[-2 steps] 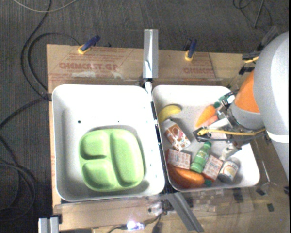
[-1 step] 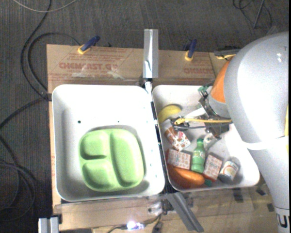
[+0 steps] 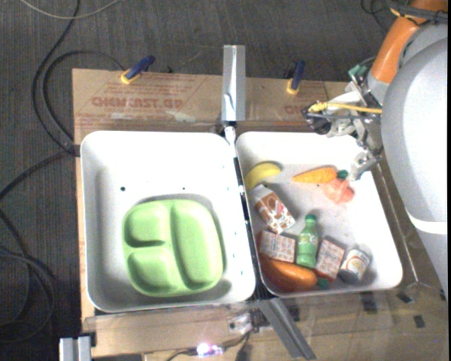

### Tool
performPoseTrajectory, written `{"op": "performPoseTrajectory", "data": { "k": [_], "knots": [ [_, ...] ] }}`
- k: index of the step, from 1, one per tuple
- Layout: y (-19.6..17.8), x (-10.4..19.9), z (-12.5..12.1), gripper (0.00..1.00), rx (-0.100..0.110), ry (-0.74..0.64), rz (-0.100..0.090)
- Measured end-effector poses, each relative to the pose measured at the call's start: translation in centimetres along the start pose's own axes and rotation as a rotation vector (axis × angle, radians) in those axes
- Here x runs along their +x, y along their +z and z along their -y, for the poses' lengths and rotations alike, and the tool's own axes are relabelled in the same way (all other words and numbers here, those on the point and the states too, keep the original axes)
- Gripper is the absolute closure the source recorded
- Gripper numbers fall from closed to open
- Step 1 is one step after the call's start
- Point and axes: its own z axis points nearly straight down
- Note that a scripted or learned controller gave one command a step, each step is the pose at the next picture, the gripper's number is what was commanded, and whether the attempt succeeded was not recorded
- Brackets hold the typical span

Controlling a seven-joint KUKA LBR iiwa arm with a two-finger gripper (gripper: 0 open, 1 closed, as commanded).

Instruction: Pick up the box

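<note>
Box number one, a small red-and-white patterned carton (image 3: 276, 245), lies flat in the shallow white right bin (image 3: 387, 232), just left of the little green plastic bottle (image 3: 308, 241). A second box of the same kind (image 3: 330, 256) lies just right of that bottle. A third carton, red and white (image 3: 273, 210), lies tilted up and left of the bottle. An orange pepper-shaped toy (image 3: 288, 274) sits below the bottle, touching the first box. A small grey can (image 3: 354, 265) lies to the bottle's right, past the second box. An orange toy carrot (image 3: 316, 175) and a yellow banana-shaped toy (image 3: 261, 174) lie above the bottle, near the far wall.

The robot's hand (image 3: 358, 145) hangs far up and right of the bottle, by the bin's far right corner. It has nothing in it, and I cannot tell how wide it is open.

So the job has hardly started, I think. No box is lifted. The hand needs to go to a box, come down, close and lift.

A light green plastic tray with sections (image 3: 173, 245) sits in the left bin, far left of the bottle.
</note>
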Motion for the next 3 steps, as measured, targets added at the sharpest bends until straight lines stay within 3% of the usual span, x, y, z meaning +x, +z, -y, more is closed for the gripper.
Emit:
{"op": "performPoseTrajectory", "data": {
  "k": [1, 2, 3],
  "knots": [
    [11.9, -5.2, 0.3, 0.00, 0.006, -0.006, 0.002],
    [11.1, -12.3, -2.4, 0.00, 0.005, 0.011, 0.001],
    [8.8, -15.9, -4.9, 0.00, 0.007, 0.010, 0.000]
  ]
}}
